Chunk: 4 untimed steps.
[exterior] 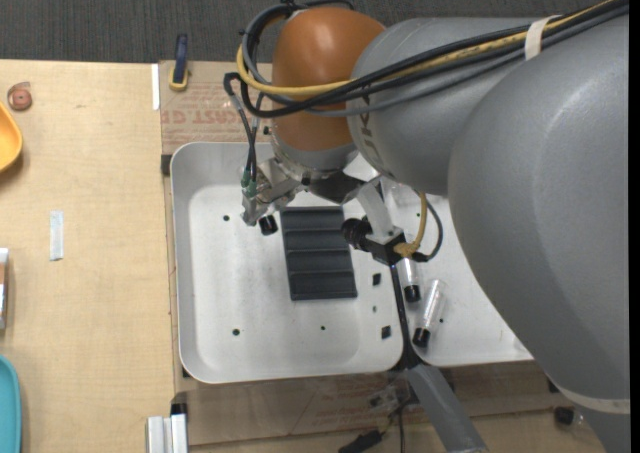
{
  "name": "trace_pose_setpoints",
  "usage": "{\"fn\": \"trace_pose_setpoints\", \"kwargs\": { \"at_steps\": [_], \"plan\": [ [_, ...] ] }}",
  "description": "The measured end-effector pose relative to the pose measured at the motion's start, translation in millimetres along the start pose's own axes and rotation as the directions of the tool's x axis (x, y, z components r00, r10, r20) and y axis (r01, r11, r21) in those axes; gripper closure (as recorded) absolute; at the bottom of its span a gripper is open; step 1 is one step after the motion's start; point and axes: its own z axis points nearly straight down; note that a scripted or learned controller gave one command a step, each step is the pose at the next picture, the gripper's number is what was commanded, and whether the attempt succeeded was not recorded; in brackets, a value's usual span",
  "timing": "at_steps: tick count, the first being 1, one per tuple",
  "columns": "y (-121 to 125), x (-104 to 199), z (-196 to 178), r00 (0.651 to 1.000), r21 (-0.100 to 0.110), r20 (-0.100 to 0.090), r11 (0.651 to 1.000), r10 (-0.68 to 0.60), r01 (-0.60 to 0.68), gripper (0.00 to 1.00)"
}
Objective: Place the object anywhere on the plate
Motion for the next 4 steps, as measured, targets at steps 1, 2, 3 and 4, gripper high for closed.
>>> {"fn": "trace_pose_setpoints", "kwargs": {
  "at_steps": [1,2,3,4],
  "plan": [
    [-47,32,-103,0.981,0.0,0.001,0.981,0.192,-0.192,1.0],
    [6,-7,-80,0.922,0.001,0.002,0.922,0.386,-0.386,1.0],
    [18,14,-53,0.95,0.002,0.002,0.95,0.314,-0.314,1.0],
    [2,10,-19,0.963,0.002,0.001,0.963,0.271,-0.271,1.0]
  ]
}}
